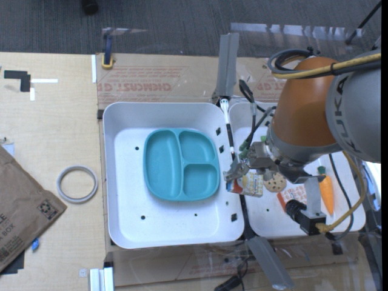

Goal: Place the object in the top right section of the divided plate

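White bins sit side by side: the left bin (115,180) and the right bin (348,220). Inside the left one lies a teal divided plate (159,162), well to the left of the gripper (242,173). Over the wall between the bins, the gripper hangs above a small pale packet (253,185) and a cookie (274,182). I cannot tell if it holds anything. An orange carrot (327,194) lies far right.
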Robot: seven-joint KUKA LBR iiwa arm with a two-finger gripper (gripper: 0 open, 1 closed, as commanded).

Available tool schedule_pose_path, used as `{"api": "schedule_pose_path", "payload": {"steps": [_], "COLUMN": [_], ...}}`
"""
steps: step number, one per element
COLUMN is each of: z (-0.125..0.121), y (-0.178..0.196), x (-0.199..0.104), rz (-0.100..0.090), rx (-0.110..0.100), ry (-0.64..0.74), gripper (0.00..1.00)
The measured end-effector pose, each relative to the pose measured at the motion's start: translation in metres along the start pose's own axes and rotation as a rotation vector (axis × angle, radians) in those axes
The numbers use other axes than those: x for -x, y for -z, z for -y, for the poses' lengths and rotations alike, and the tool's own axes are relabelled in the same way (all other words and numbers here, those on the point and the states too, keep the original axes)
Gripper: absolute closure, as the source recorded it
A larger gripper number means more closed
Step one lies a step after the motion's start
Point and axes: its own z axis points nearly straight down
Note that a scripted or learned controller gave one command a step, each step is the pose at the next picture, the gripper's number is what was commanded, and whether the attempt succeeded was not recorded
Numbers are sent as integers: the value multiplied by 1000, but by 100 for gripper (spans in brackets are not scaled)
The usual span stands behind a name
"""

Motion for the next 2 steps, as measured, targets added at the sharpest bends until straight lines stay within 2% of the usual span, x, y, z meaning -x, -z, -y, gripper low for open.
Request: {"api": "schedule_pose_path", "payload": {"steps": [1, 2], "z": [-40, -40], "y": [-42, -42], "x": [-47, -47], "rz": [2, 1], "rx": [0, -1], "ry": [-52, -52], "gripper": [100, 0]}}
